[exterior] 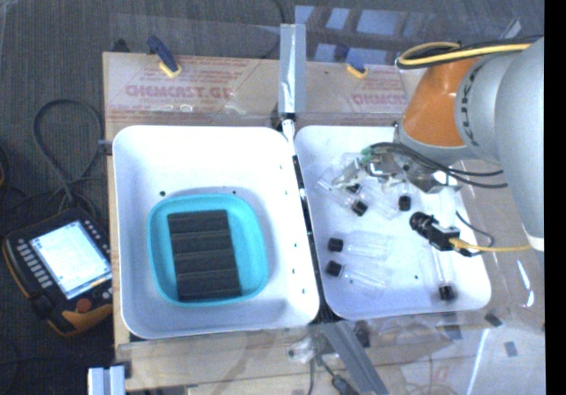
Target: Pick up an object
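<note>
White right bin (pixel 478 292) holds clear vials (pixel 370 247); the claw (pixel 382 165) sits among them, its grip impossible to tell.

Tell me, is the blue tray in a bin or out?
In. The blue tray sits inside the left white bin.

A teal tray (pixel 161 247) holding a black ribbed block (pixel 205 252) sits in the left bin (pixel 133 155). A handheld control screen (pixel 60 268) lies on the floor beside the bench, left of that bin.
</note>
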Robot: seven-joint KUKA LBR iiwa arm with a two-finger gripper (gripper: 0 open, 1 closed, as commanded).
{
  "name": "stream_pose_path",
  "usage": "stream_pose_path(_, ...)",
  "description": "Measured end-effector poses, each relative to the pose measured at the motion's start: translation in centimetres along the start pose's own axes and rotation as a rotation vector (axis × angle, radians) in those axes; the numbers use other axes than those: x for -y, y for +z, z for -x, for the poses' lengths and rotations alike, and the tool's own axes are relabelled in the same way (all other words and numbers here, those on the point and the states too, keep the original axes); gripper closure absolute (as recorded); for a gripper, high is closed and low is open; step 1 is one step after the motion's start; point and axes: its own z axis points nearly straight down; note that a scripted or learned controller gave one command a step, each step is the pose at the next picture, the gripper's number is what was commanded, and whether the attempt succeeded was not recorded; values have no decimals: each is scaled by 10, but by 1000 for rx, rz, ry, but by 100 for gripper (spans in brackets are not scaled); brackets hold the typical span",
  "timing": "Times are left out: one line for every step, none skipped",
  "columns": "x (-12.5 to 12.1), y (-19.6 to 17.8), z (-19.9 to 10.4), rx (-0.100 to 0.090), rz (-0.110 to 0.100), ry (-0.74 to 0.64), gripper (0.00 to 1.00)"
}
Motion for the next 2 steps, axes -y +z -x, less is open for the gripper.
stream_pose_path(23,-1,-17,-4,-4,-31,0)
stream_pose_path(4,0,9,0,0,-115,0)
